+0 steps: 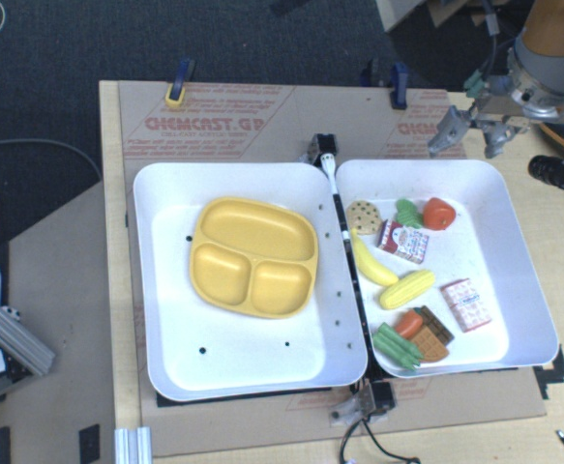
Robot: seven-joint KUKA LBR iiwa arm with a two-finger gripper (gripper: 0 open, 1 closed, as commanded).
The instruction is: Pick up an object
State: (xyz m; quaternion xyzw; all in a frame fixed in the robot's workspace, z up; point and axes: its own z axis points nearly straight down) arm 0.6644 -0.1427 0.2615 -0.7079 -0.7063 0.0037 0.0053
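Note:
My gripper (pixel 472 135) hangs above the far right corner of the right bin (pixel 514 230), fingers spread open with nothing between them. Below it in that bin lie a red tomato (pixel 439 214), a green pepper (pixel 408 210), a cookie (pixel 363 217), a red-and-white carton (pixel 404 243), a banana (pixel 371 262), a corn cob (pixel 407 289), a pink-and-white packet (pixel 466 304), a brown-and-orange piece (pixel 427 332) and a green bean pod (pixel 396 345).
The left bin (pixel 165 288) holds a yellow three-compartment tray (pixel 253 256). Clamps sit at the board's far edge, a yellow one (pixel 176 89) and a blue one (pixel 398 85). A black clip (pixel 324 150) joins the bins at the back.

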